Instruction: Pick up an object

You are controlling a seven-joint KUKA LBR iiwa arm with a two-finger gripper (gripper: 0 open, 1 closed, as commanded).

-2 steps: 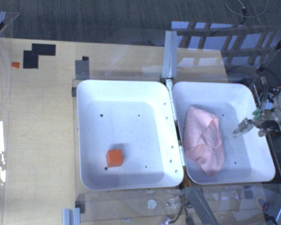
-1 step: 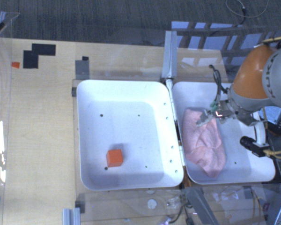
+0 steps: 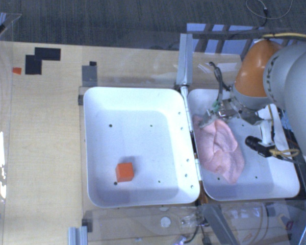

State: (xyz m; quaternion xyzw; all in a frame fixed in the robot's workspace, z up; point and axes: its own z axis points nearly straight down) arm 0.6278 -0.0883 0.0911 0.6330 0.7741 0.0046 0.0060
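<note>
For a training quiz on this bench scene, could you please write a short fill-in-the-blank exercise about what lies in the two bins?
1. The small block in the left bin is ____ in colour.
2. The pink cloth lies in the ____ bin.
3. The tool sits at the ____ end of the cloth, the end farther from the camera.
4. The number of objects lying in the left bin is ____.

Missing words: orange; right; upper; one
</note>
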